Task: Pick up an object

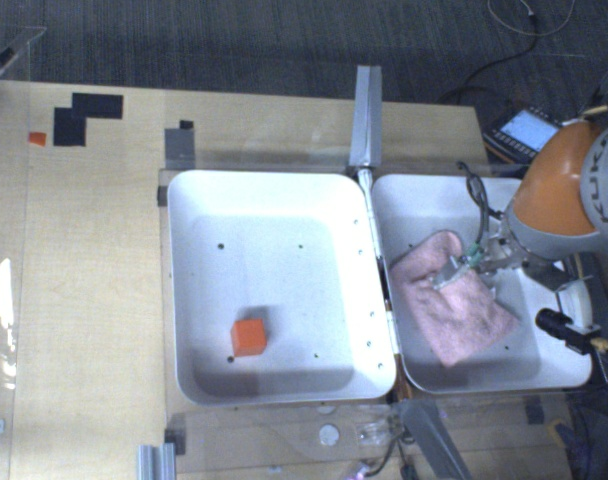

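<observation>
Holds two white bins side by side, this bench, most likely so a thing can go from one to the other. Left bin nearer the middle of the bench, right bin at its right end, close to where the arm comes in. Reaches over the right bin's right edge, probably to get at the pink cloth lying crumpled in the middle of that bin. Sits right at the cloth's top edge, the gripper, touching it or just above it; cannot tell which. Cannot tell how far open either, or whether any cloth is caught, being small, dark and tangled with wires. Rests alone near the left bin's front left corner, the orange block, well apart from the gripper. Cut off at the right, most of the arm.
</observation>
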Available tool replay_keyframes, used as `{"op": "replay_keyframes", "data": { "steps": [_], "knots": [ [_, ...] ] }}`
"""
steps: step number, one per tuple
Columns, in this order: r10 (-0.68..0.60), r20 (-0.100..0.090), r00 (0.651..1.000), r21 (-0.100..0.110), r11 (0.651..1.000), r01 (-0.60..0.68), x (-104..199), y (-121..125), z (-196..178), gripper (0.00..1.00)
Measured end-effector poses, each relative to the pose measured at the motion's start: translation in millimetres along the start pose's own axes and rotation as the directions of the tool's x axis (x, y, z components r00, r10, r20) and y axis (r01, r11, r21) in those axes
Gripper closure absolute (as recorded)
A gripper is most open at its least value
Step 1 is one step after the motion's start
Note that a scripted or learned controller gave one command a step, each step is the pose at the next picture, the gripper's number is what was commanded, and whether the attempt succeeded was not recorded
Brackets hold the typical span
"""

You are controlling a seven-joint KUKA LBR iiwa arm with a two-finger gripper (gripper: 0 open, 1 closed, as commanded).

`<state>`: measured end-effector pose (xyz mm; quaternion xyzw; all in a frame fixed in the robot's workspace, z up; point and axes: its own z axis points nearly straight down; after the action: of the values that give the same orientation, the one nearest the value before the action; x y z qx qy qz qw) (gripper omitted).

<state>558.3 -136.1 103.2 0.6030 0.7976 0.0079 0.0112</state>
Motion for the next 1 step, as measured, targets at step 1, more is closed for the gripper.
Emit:
{"op": "replay_keyframes", "data": {
  "steps": [1],
  "knots": [
    [-0.026, -0.003, 1.0, 0.013, 1.0, 0.026, -7.5, 24.7, 13.3, 0.0]
  ]
}}
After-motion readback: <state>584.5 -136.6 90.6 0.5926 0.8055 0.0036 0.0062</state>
